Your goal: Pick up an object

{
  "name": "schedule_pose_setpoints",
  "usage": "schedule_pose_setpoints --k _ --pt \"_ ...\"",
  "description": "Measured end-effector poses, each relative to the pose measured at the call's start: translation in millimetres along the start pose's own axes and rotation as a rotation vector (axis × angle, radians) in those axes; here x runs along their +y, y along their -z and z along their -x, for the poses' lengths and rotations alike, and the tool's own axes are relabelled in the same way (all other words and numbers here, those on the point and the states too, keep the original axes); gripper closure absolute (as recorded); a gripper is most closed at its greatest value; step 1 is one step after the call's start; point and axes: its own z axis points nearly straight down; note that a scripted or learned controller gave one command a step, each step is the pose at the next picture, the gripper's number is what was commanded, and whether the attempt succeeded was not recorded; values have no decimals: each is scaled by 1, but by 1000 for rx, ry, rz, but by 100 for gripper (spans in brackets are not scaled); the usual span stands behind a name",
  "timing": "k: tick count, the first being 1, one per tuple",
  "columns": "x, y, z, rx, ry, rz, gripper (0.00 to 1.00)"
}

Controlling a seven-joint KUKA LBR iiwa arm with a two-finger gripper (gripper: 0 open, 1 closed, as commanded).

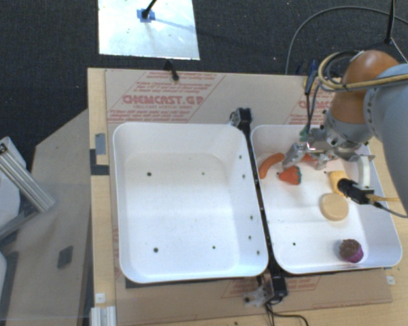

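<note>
The arm reaches in from the right and the gripper hangs low over the back of the right bin, so this looks like the approach, right before a grasp. Just below its tip sits a red strawberry-like piece with a touch of green, and an orange curved piece lies just beside that, near the wall between the two bins. Either could be the target, but the red one looks the likelier pick to me. From this slant I can't tell whether the gripper is open or closed, and nothing shows as held in it. Further along the right bin there's a yellow piece close by the wrist, a pale round disc near it, and a dark purple ball down in the front corner, well apart from the action. The left bin sits alongside on the bench. The next move calls for a short drop centred on the red piece and a close on it that doesn't nudge it against its orange neighbour, then a straight lift.
</note>
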Motion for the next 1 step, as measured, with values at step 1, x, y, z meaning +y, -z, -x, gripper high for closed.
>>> schedule_pose_setpoints --k 1 --pt "3 0 -1 -5 -2 -3 0"
